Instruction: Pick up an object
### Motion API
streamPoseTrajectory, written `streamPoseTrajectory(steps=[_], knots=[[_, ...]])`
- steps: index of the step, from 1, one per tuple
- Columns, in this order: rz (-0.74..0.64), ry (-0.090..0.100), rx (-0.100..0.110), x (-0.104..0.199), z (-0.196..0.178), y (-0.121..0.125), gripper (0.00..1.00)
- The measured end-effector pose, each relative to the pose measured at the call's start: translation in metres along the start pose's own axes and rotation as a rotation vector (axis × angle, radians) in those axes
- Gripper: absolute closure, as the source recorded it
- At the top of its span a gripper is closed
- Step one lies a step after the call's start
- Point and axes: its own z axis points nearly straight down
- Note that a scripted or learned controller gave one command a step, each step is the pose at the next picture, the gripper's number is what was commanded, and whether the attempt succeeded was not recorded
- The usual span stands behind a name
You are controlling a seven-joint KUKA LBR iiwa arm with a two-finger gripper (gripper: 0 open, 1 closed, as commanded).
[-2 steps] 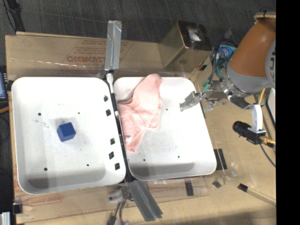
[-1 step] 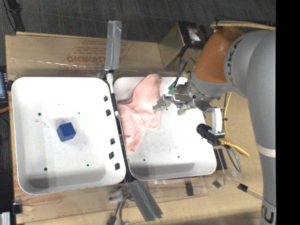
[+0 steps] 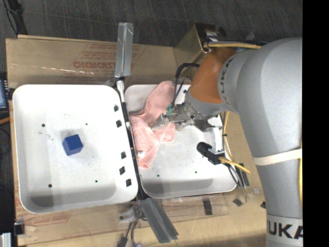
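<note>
you had the tool [image 3: 169, 116] low over the pink cloth [image 3: 149, 127], which lay crumpled in the right bin [image 3: 180, 187], along its 9 o'clock wall and up toward 12. the tool sat at the cloth's 3 o'clock edge. you could not tell from this angle whether it was wide or narrow, and no fabric showed clearly in its grip. the blue cube [image 3: 72, 144] sat alone in the left bin [image 3: 31, 138], well apart, at 9 o'clock from the tool.

risks, as judged:
- a pinch at the edge may catch only a thin fold, so the cloth could slide out on the lift.
- trailing fabric might drag over the wall between the bins.
- pressing too deep could jam the tool against the bin floor.
</note>
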Motion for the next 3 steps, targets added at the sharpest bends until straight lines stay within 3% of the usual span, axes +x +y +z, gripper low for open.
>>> streamPoseTrajectory(steps=[1, 2, 3], knots=[[0.207, 0.000, 0.001, 0.000, 0.000, -0.004, 0.00], [0.203, 0.002, 0.004, 0.000, -0.009, -0.005, 1.00], [-0.063, 0.000, -0.001, 0.064, -0.129, 0.005, 1.00]])
